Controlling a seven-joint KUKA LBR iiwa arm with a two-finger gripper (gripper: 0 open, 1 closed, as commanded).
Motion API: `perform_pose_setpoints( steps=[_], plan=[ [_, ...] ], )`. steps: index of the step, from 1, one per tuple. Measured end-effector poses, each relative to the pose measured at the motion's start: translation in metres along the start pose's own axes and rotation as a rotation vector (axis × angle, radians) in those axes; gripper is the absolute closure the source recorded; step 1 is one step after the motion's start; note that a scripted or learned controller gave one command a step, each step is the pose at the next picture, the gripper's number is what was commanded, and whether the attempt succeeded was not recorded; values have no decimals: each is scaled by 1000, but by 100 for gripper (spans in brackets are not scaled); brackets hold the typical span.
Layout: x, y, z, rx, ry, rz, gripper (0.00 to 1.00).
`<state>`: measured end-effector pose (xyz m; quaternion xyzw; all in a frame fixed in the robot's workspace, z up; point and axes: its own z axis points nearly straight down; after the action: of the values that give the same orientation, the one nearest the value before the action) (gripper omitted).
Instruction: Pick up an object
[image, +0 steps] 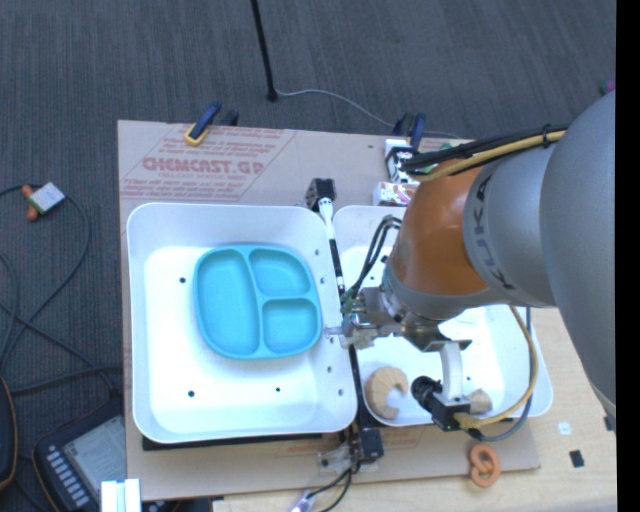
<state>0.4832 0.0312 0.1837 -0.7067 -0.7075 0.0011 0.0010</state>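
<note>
The croissant (384, 392) is noted in the right bin (505, 352), just below the gripper (350, 328) in view — whether the gripper is clenched or released cannot be told.

Bright even light; left bin (165, 330) washed out; soft shadows; arm (560, 200) slightly blurred.

— What is lying underfoot there?
— A dark grey carpet (100, 60) is covering everything, and a thin black cable (330, 95) is trailing across it.
— And the work surface?
— A brown printed board (220, 165) is lying flat, with a blue clamp (203, 122) sitting at its far edge.
</note>
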Motion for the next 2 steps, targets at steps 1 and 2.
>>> perform_pose_setpoints(
  steps=[1, 2],
  plan=[
    [-13, 0, 0, -1, 0, 1, 100],
    [-27, 0, 0, -1, 0, 1, 100]
  ],
)
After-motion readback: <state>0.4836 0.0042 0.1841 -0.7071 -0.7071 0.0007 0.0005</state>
